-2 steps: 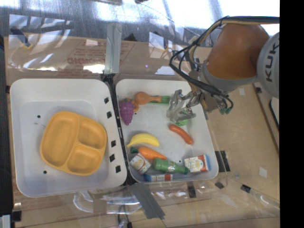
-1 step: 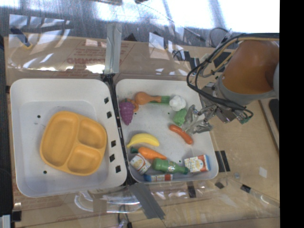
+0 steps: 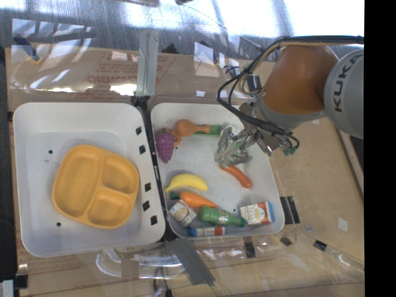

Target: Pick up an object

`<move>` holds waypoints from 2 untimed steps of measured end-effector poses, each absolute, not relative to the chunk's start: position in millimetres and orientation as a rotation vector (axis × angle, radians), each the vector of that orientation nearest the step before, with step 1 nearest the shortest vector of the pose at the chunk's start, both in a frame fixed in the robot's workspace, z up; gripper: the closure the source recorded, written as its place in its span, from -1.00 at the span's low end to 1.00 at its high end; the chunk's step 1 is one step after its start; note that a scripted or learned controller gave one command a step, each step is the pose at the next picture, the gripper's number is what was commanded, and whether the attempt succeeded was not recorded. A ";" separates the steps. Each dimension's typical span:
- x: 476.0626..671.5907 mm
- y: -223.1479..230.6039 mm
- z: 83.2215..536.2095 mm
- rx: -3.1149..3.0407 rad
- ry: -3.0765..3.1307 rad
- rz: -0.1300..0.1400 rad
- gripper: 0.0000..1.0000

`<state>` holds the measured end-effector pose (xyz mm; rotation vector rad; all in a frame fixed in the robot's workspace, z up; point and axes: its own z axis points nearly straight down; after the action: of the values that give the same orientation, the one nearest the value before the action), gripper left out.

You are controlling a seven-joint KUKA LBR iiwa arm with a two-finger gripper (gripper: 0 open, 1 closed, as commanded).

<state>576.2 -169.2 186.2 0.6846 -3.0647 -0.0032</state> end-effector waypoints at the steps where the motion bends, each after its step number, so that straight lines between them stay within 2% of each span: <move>1: 590.3 -126.6 225.7 0.677 -3.072 0.002 1.00; 2: 600.5 -82.5 216.7 0.727 -3.057 -0.002 1.00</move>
<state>600.5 -82.5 216.7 0.7272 -3.0566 -0.0015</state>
